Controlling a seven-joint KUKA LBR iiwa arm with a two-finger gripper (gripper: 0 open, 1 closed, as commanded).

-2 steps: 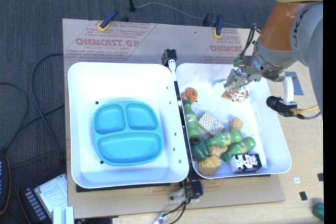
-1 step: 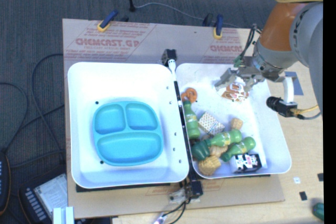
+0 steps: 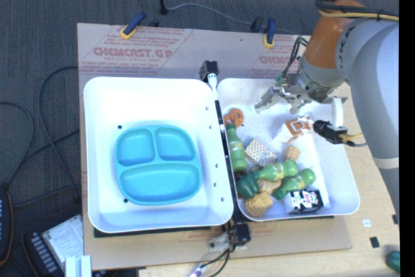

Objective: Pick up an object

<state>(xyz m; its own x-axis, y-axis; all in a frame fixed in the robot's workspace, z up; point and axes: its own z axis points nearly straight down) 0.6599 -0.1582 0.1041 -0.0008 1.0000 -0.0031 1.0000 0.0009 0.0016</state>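
Observation:
My gripper hangs over the far part of the right bin, below the orange wrist band. Its fingers are spread open with nothing between them. Just in front of it lie an orange-and-white piece and an orange ring, both apart from the fingers. Nearer the front sit a green bottle, a checkered block, a small tan piece, two green toys, a yellow corn-like toy and a black-and-white item.
The left bin holds a blue divided plate. A black clip stands at the far end of the wall between the bins. Cables trail off the bench at left and back.

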